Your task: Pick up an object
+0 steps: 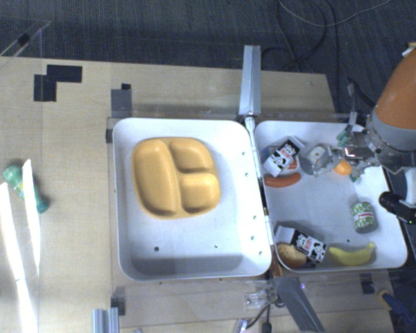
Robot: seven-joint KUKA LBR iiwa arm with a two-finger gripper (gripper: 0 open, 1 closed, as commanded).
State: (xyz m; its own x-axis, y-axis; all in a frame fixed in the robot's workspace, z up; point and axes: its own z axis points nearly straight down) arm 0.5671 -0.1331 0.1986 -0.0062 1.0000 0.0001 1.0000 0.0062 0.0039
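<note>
At the right bin's (395,255) far right, your gripper (350,152) sits low beside an orange piece (342,166). You cannot tell how its jaws stand. Near you lie a banana (351,254) and a can (363,216).

The pale wooden bench (69,255) bears 2 shallow white bins (128,259) side by side, with black tape marks (54,80) and a small green item (15,177) at its left.

No text, brand or number can be read here. The black-and-white printed cartons (282,157) (309,245) and the green-labelled can (363,216) carry markings too small and blurred to make out.
</note>
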